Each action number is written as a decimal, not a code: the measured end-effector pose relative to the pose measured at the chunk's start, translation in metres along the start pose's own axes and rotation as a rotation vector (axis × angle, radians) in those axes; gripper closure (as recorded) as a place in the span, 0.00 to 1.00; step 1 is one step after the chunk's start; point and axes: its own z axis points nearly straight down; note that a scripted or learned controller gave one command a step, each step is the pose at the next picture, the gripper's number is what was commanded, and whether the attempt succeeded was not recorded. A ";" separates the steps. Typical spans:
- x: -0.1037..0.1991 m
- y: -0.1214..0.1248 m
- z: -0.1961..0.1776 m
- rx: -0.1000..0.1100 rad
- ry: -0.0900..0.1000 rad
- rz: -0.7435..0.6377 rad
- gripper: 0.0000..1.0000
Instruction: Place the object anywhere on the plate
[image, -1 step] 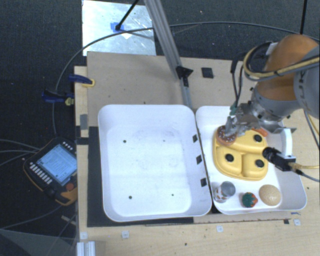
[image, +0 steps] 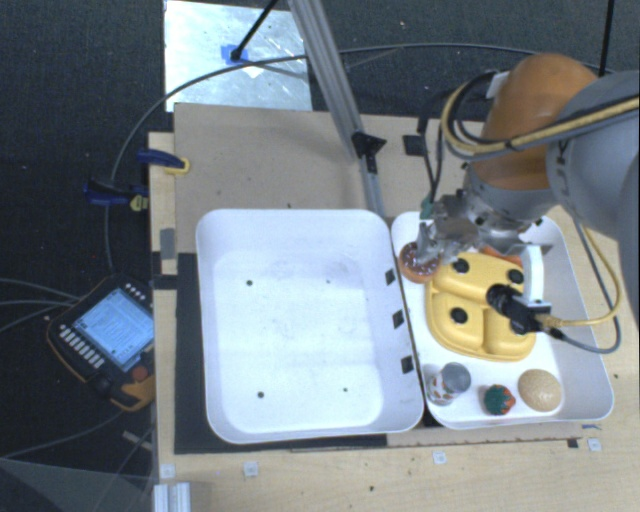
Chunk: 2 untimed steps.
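Camera view: we see the gripper low over the far-left corner of the right bin, just above a small round brownish object lying beside the yellow plate. We take this for the task's object — it rests on the bin floor, touching or nearly touching the plate's left edge, not on it. The fingers point down at it, but at this slant we cannot tell whether they are spread or pinching. Near the bin's front wall lie a grey cup, a green-and-red ball and a tan egg-shaped item — well apart from the gripper. The left bin sits alongside. We judge the placement not yet done.
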 end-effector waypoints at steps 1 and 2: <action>0.046 0.022 -0.003 -0.001 0.000 0.000 1.00; 0.095 0.036 -0.005 -0.001 0.000 0.001 1.00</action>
